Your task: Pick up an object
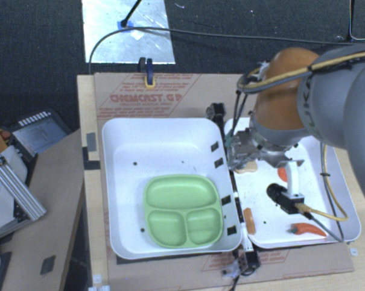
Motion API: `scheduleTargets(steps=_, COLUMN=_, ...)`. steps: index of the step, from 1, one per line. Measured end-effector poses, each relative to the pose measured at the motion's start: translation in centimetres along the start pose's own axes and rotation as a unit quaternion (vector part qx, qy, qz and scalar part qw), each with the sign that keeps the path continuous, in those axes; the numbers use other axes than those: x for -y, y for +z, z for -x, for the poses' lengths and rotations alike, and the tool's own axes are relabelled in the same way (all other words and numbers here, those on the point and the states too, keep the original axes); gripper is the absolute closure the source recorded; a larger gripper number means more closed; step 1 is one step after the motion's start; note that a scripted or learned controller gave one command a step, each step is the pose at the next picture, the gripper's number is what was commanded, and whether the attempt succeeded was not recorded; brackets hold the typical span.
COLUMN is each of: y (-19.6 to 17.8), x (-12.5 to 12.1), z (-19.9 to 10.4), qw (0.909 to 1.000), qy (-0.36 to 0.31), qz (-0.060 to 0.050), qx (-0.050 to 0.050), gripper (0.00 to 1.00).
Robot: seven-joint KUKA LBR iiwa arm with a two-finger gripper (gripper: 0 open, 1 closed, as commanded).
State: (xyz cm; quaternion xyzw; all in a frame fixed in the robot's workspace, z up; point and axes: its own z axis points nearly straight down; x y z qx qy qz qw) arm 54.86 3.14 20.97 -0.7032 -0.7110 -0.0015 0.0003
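The gripper [243, 160] hangs low at the right bin's [337, 225] left wall over a pale object [246, 167] — fingers hidden, so I cannot tell their spread — best to settle squarely before closing.

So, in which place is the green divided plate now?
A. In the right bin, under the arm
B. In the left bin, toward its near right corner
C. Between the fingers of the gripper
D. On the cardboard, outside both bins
B: the green divided plate lies flat on the floor of the left bin, toward its near right corner, apart from the arm over the right bin.
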Motion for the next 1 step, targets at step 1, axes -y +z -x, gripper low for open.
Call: scheduleTargets(steps=1, y=0.54, x=-0.67, z=-4.93, qw=1.0000, qy=0.000, qz=0.000, qx=0.000, gripper=1.00)
